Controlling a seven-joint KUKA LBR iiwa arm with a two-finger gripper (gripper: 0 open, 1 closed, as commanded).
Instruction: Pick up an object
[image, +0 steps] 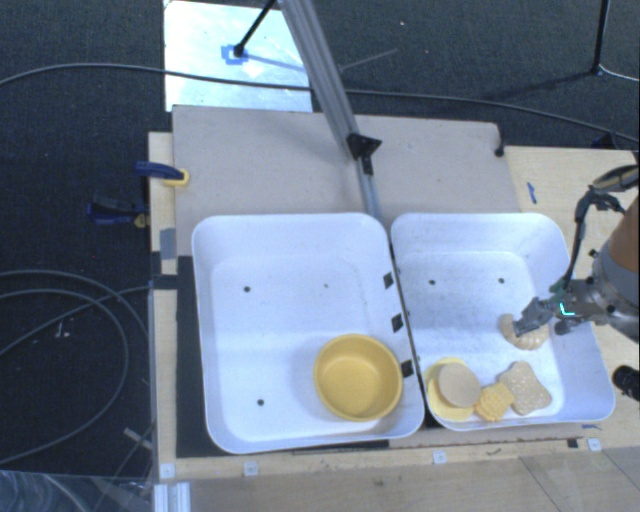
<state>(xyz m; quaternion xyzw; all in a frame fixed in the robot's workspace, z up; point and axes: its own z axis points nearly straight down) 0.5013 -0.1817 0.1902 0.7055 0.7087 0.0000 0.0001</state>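
Holding one yellow bowl (358, 376), two bins (290, 240), perhaps four snacks (525, 332); finger state unclear.

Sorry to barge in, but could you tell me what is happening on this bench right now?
A robot arm is reaching in from the right with its gripper down in the right bin, right at a pale, lumpy object near the bin's right side. Whether it has hold of it cannot be told. Along that bin's front edge lie a tan round disc on a yellow piece, a waffle-like cracker and a beige toast-like slice. A yellow bowl sits in the left bin.
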